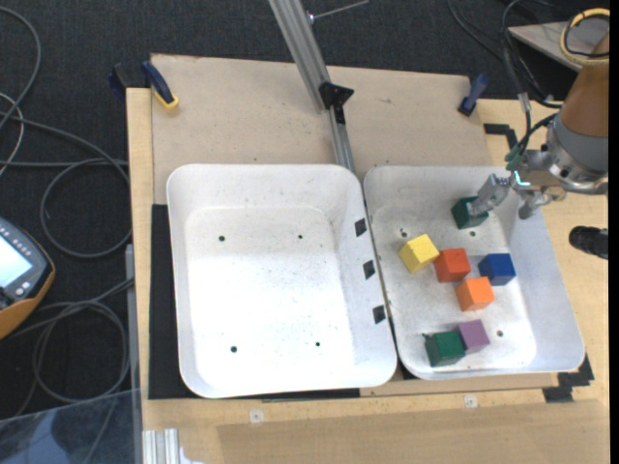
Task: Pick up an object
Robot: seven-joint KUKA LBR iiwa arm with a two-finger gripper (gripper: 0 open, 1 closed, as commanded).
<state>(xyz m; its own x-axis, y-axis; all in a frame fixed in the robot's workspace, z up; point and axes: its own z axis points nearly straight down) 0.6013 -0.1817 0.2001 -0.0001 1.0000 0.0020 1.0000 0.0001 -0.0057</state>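
Observation:
Several small blocks lie in the right bin [542, 341]: a dark green one [469, 212] at the back, then yellow [420, 251], red [452, 264], blue [498, 267], orange [475, 292], purple [473, 334] and green [445, 346]. My gripper [510, 199] hangs over the back of this bin, open. Its left finger [491, 194] stands just right of the dark green block, touching or nearly touching it. Nothing sits between the fingers.
The left bin [193, 211] sits beside the right one, with black clips [368, 269] on the shared rims. A slanted metal pole [305, 42] rises from the bench's back. Blue clamps [161, 83] hold the board's rear corners. Cables lie on the floor at left.

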